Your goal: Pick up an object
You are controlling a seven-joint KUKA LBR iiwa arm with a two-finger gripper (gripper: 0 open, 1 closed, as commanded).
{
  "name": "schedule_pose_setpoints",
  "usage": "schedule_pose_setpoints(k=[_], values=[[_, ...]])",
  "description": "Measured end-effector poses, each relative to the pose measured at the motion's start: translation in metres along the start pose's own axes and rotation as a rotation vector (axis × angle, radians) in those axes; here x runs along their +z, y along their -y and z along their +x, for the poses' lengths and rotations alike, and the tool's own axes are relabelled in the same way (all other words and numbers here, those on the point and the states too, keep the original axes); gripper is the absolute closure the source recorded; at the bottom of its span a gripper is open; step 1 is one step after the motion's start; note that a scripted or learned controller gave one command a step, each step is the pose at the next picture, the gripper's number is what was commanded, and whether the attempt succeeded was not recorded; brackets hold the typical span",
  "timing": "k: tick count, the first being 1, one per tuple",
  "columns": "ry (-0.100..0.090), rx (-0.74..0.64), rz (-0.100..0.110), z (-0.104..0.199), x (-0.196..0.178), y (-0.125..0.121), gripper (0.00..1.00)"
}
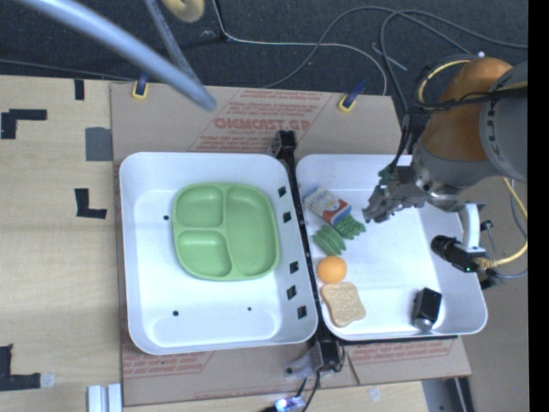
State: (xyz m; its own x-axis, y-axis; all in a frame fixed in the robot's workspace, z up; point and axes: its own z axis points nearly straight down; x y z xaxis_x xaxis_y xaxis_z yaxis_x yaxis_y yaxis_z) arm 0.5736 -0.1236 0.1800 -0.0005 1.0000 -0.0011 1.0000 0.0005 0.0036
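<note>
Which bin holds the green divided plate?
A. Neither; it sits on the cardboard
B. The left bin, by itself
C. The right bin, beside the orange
B: the green divided plate lies alone in the left bin, while the orange sits in the right bin.

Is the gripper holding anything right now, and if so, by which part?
Nothing is held. The gripper hangs over the right bin, with no object between its jaws.
</note>
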Motion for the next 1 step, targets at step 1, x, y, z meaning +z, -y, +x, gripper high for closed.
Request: schedule_pose_setpoints(k=[1], values=[[0.0, 0.0, -0.001, -0.0025, -0.0579, 0.0078, 1.0]])
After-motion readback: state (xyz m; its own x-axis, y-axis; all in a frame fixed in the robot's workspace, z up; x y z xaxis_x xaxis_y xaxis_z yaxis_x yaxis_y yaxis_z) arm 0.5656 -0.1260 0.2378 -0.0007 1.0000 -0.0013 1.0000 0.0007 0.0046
